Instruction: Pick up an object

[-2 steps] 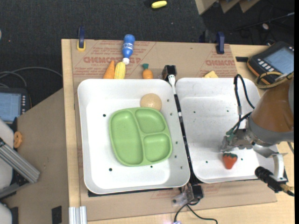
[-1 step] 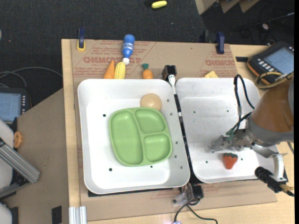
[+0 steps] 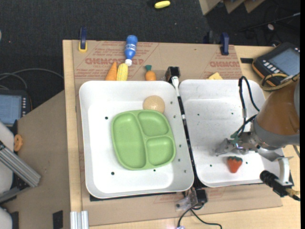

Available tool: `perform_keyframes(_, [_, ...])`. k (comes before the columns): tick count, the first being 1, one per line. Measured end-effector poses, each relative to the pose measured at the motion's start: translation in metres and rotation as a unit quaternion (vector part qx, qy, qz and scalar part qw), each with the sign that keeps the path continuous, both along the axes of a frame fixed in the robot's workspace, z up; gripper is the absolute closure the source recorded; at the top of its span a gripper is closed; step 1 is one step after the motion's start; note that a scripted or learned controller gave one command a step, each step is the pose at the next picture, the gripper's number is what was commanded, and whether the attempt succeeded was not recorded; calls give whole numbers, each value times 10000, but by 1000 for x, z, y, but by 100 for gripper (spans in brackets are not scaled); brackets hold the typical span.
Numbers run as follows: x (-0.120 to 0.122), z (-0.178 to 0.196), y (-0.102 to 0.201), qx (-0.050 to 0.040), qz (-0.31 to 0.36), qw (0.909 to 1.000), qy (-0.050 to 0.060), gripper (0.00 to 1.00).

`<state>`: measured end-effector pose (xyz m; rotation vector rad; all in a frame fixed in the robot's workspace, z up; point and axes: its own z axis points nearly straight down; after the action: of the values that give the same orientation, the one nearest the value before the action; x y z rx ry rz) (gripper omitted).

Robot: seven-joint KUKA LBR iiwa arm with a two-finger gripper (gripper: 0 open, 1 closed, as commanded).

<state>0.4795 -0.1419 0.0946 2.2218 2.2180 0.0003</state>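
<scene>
A small red strawberry-like toy (image 3: 234, 164) with a green top lies in the right white bin (image 3: 209, 99), near its front edge. My gripper (image 3: 232, 148) hangs just above and behind it, close to the toy's top, at the end of the grey arm with the orange band (image 3: 281, 113) that reaches in from the right. From this angle the toy looks to be resting on the bin floor. In the left bin (image 3: 95, 128) sit a green divided plate (image 3: 143, 138) and a round beige ball (image 3: 154, 103) at the plate's far edge.
Behind the bins on the cardboard lie a blue-and-white bottle (image 3: 130, 48), a corn cob (image 3: 122, 72), two carrots (image 3: 111, 72) (image 3: 150, 74), a black part (image 3: 172, 73) and a yellow piece (image 3: 215, 76). A black cable (image 3: 243, 99) loops over the right bin.
</scene>
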Motion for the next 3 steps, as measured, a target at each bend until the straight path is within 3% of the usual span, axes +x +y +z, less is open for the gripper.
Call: perform_keyframes(3, [0, 0, 0, 0, 0, 10000, 0, 0])
